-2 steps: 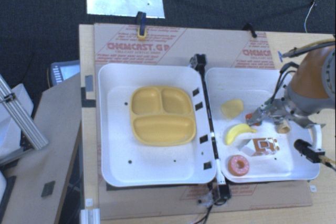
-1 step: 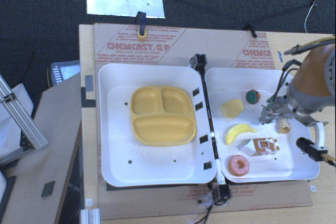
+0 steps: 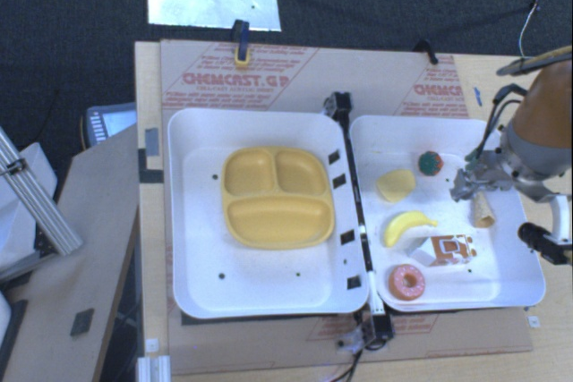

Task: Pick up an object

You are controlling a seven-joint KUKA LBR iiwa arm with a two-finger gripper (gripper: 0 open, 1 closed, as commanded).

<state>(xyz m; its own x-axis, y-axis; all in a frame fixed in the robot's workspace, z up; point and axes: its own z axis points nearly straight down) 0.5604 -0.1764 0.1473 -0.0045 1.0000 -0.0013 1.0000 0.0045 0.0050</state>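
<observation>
The pincer [image 3: 467, 183] hangs low over the right bin [image 3: 528, 286], at its far right side, and I cannot tell how it is set, because the grey wrist and the orange band above it cover most of it from this angle. The arm comes in from the right, so the toys on that side are the ones it reaches most easily. Just below the pincer, nearly touching, lies a small tan cone-shaped piece [image 3: 483, 210]; my guess is that this is the thing being aimed at, though nothing shows it gripped. Nearer to me than the pincer and to its left sits a white packet with orange print [image 3: 450, 250], and the pink doughnut [image 3: 407, 282] lies beyond that towards the bin's near corner. The yellow banana [image 3: 407, 226] rests down and left of the pincer, touching the packet's white edge as far as I can see. The pale yellow lump [image 3: 396, 185] lies level with the pincer, well to its left, and the small green and red ball [image 3: 431, 163] sits just above and left of it. Any of these would serve for the task, loose and apart as they are. Far left of the pincer, the yellow divided tray [image 3: 273, 206] fills the middle of the left bin [image 3: 192, 282]. The arm's upper part is cut off by the frame, and the tabletop [image 3: 150, 67] beyond the bins shows only printed board.
</observation>
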